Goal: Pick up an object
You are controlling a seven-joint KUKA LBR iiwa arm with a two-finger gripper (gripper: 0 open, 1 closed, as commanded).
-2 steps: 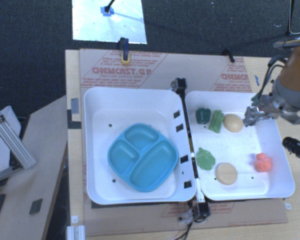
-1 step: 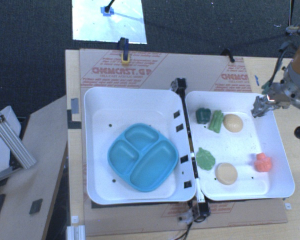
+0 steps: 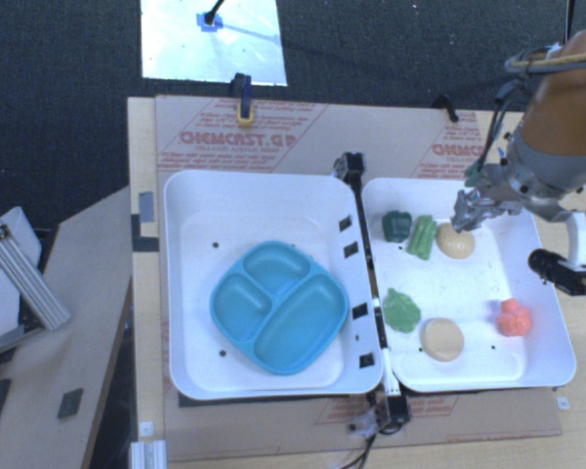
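The bench (image 3: pixel 146 252) stands on dark carpet; beyond it lies a pale sheet (image 3: pixel 212 27). In the right bin (image 3: pixel 547 360) the gripper (image 3: pixel 466 211) hangs over a beige object (image 3: pixel 455 243), beside a green piece (image 3: pixel 421 236). Jaw state cannot be determined.

Robotics lab: clamped white bins (image 3: pixel 273 189) on a cardboard-covered bench (image 3: pixel 303 130).

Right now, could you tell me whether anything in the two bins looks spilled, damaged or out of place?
Nothing stands out. The blue divided plate lies flat in the left bin, turned at an angle. In the right bin, the toy foods sit apart and intact, the gripper low beside the beige round piece at the back.
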